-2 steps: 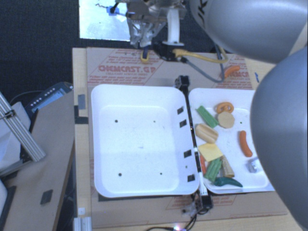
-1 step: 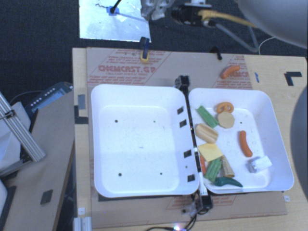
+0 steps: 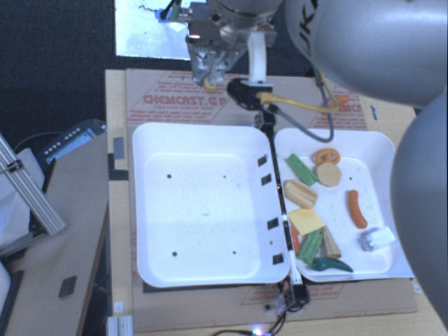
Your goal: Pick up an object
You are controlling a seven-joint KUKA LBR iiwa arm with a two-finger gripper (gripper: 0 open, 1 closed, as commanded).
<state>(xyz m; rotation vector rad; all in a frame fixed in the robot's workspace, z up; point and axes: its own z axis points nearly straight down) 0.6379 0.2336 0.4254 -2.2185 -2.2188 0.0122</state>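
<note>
My gripper point(image 3: 210, 72) hangs high above the bench, over the cardboard behind the left bin's point(image 3: 150, 135) far edge. A small yellowish spot shows at its tip; I cannot make out what it is. The objects lie in the right bin point(image 3: 381, 142): a green strip point(image 3: 301, 168), an orange pretzel shape point(image 3: 326, 156), a round tan disc point(image 3: 328, 175), a bread roll point(image 3: 299, 193), a yellow cheese slice point(image 3: 306, 221), a red sausage point(image 3: 357, 208), a white and grey block point(image 3: 376, 239) and a dark green pepper point(image 3: 332, 264).
The arm's big grey body point(image 3: 392, 40) covers the upper right and right side. A black cable fitting point(image 3: 245, 93) with a yellow hose hangs over the divider between the bins. A grey device point(image 3: 70, 140) and a metal rail point(image 3: 28, 194) sit at the left.
</note>
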